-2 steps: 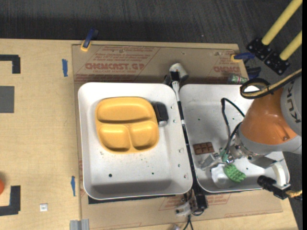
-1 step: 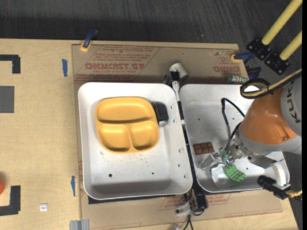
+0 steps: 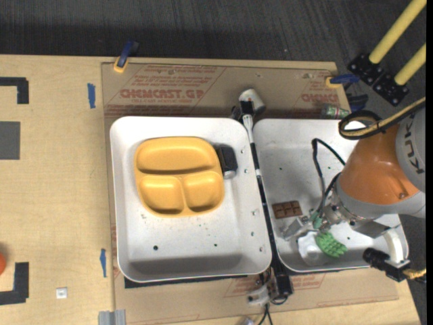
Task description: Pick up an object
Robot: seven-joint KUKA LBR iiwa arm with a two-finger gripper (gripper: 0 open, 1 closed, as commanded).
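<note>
My gripper [image 3: 316, 222] is low in the right bin [image 3: 291, 141], near its front edge, with the orange-banded wrist [image 3: 372, 175] above it. A green studded object [image 3: 330, 244] lies just in front of and below the gripper, touching or nearly touching it. A white object [image 3: 308, 248] sits beside the green one on its left. A small brown ridged piece [image 3: 287, 210] lies to the gripper's left. The wrist hides how the gripper meets these things.
The left bin [image 3: 135, 249] holds a yellow three-compartment tray [image 3: 179, 175] with a dark grey object [image 3: 226, 160] against its right side. A black cable [image 3: 318, 158] loops over the right bin. Yellow poles [image 3: 399, 26] stand at the back right.
</note>
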